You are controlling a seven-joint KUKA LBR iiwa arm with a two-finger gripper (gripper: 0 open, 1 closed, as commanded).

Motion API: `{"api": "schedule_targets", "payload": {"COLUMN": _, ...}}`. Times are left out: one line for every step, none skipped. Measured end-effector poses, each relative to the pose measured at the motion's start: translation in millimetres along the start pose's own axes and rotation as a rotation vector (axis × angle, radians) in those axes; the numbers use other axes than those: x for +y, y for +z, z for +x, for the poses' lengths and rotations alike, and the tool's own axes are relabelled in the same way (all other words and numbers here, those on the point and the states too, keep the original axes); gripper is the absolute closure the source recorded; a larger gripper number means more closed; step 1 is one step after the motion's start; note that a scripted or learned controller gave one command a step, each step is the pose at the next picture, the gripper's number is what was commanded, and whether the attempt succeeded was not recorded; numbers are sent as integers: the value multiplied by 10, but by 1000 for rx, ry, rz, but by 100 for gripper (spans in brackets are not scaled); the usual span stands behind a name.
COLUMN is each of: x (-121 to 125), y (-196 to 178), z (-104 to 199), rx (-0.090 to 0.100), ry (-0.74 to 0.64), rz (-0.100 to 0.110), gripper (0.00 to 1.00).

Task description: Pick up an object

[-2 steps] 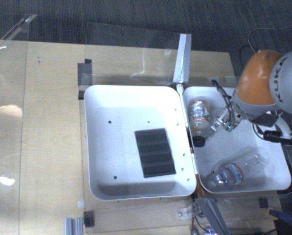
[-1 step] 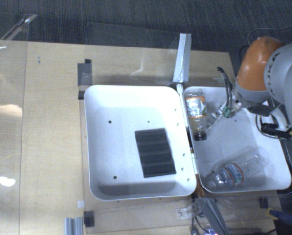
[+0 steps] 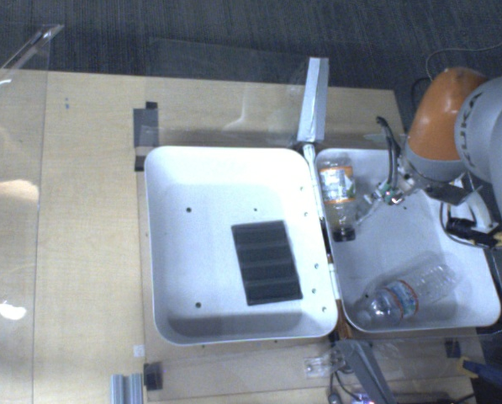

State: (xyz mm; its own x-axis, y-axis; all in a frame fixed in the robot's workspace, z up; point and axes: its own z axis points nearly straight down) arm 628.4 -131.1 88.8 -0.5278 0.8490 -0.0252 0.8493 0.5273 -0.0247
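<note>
- The arm (image 3: 452, 129) reaches in from the right over the right bin (image 3: 478, 310), its orange band above the bin's far edge.
- The gripper (image 3: 385, 196) hangs low in that bin near the orange-labelled bottle (image 3: 338, 194) (which lies along the bin's left wall); whether the claw is open or closed, I cannot tell.
- A clear bottle with a blue label (image 3: 402, 297) lies on its side near the bin's front.
- The left bin (image 3: 192, 183) holds a dark ridged block (image 3: 267, 262).
</note>
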Motion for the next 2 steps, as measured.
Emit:
{"api": "schedule_targets", "payload": {"x": -78, "y": -15, "z": 101, "rx": -7, "ry": -7, "rz": -8, "gripper": 0}}
{"api": "schedule_targets", "payload": {"x": 3, "y": -11, "z": 38, "rx": -6, "ry": -59, "rz": 0, "gripper": 0}}
